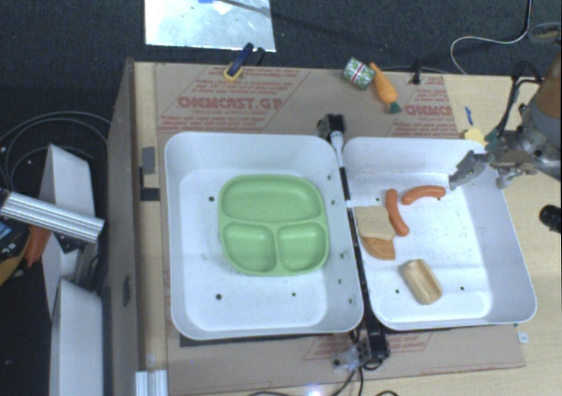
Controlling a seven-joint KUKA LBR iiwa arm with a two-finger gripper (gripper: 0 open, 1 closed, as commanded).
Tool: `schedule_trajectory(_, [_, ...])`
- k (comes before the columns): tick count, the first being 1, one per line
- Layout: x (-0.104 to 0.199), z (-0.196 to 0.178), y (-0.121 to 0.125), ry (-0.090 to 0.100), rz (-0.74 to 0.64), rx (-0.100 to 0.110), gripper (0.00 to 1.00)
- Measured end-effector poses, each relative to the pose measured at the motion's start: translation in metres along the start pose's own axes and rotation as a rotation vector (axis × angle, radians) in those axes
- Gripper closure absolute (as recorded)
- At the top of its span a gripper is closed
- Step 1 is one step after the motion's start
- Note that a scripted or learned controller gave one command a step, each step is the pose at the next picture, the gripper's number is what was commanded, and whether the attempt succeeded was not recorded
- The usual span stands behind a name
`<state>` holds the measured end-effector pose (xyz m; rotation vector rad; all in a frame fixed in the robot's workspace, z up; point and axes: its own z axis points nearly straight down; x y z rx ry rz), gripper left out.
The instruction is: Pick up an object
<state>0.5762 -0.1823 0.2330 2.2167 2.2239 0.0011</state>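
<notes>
The right bin (514, 284) holds several food items: a curved red sausage (423, 194), a second sausage (397, 212) lying against a tan bread slice (375, 223), an orange-brown wedge (379, 248) and a tan bun (421, 281). My gripper (485, 175) hovers over that bin's upper right corner, to the right of the curved sausage and apart from it. Its fingers (464, 172) are spread, and nothing sits between them.
In the left bin (189, 302) lies a green divided plate (273, 224). Behind the bins, on the cardboard, are a toy carrot (384, 85), a small green can (357, 72) and a yellow-blue clip (241, 61). A black divider (349, 210) runs between the bins.
</notes>
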Motion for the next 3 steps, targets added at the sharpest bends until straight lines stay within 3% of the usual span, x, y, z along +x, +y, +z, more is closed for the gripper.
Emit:
schedule_trajectory(1, [0.045,0.102,0.001,0.002,-0.001,0.003,0.0])
schedule_trajectory(2, [0.093,0.143,0.019,-0.003,0.002,-0.014,0.0])
schedule_trajectory(3, [0.094,0.132,0.02,0.0,0.0,-0.016,1.0])
